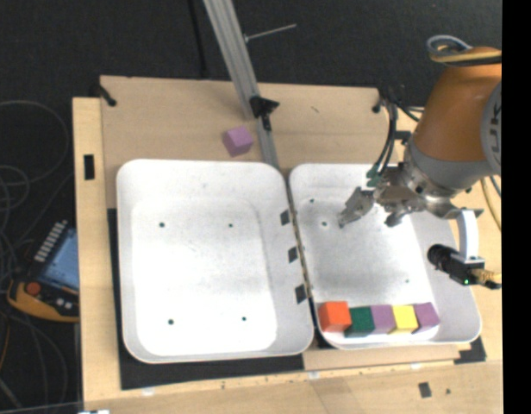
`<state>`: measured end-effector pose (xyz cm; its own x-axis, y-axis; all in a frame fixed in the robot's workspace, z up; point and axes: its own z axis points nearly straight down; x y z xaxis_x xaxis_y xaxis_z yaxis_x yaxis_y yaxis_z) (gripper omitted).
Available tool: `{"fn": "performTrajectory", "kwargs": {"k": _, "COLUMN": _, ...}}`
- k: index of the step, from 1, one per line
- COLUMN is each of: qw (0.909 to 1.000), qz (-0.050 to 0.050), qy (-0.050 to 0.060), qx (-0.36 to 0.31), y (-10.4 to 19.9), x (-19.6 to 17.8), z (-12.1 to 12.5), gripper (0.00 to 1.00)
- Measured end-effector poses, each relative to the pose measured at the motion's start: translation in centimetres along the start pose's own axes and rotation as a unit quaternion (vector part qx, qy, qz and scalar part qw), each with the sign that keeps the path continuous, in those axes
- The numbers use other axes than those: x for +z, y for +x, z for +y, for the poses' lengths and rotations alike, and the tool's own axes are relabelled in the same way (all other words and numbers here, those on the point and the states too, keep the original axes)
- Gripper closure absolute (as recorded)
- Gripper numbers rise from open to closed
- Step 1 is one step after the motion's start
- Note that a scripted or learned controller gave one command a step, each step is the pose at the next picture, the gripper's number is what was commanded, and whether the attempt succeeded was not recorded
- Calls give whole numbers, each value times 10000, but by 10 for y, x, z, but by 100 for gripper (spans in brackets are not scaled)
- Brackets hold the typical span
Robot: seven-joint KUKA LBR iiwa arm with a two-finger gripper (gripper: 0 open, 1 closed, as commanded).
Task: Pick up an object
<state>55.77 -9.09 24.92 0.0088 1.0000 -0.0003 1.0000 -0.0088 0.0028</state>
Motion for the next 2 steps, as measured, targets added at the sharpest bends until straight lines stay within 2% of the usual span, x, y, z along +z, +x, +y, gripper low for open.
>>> {"fn": "performTrajectory", "kwargs": {"k": 1, "qw": 10000, "qz": 3, "qy": 58, "qx": -31, "y": -15, "x": 85, "z": -47, "gripper": 0}}
{"fn": "performTrajectory", "kwargs": {"k": 2, "qw": 9999, "qz": 13, "qy": -32, "qx": -98, "y": 61, "x": -1, "z": -61, "gripper": 0}}
